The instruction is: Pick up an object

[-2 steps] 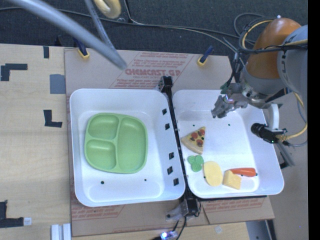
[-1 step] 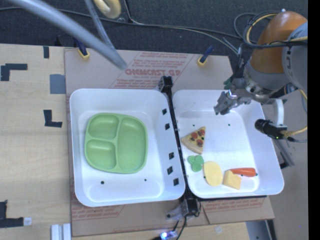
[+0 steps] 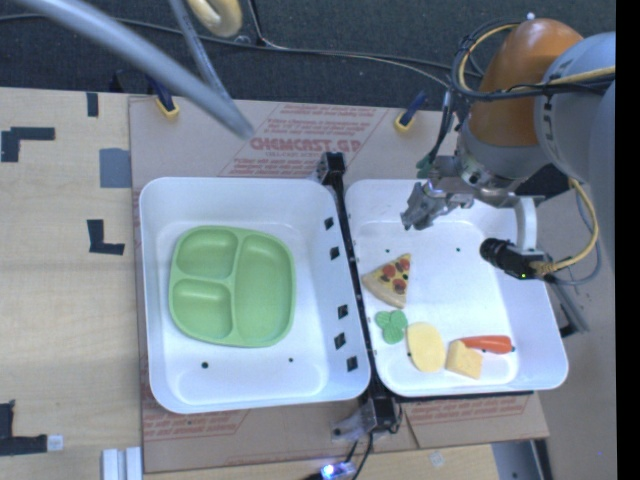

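Note:
In the right bin (image 3: 535,313) lie a toy pizza slice (image 3: 389,279), a small green piece (image 3: 391,325), a yellow oval piece (image 3: 424,347), a tan cheese-like wedge (image 3: 464,360) and a red-orange carrot-like piece (image 3: 486,344). My gripper (image 3: 424,209) hangs over the bin's far left part, above and behind the pizza slice, apart from all the pieces. Nothing shows between its fingers.
The left bin (image 3: 160,228) holds a green divided plate (image 3: 233,285). A black divider (image 3: 341,268) runs between the bins. A black cable part (image 3: 508,257) hangs over the right bin's right side. Grey tripod legs (image 3: 150,48) cross the upper left.

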Controlling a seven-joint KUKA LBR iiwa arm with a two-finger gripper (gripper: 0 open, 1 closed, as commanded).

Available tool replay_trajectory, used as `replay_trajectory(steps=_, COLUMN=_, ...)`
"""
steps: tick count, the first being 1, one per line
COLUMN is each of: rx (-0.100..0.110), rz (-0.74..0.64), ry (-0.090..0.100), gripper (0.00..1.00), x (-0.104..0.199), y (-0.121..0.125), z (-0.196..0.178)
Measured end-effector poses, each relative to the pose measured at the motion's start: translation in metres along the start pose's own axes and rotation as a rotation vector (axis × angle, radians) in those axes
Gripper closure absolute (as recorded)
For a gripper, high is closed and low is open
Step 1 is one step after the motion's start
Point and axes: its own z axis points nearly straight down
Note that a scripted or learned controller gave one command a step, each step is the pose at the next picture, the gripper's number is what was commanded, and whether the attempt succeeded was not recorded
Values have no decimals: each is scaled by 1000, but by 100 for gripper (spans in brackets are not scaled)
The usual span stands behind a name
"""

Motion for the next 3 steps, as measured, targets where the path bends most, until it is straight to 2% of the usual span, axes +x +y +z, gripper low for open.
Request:
replay_trajectory(steps=1, rx=0, rz=0, ry=0, gripper=100, x=50, y=-19, z=-6)
replay_trajectory(steps=2, rx=1, rz=-1, ry=0, gripper=100, x=105, y=-27, z=5)
replay_trajectory(steps=3, rx=0, rz=-2, ry=0, gripper=100, x=156, y=-42, z=-6)
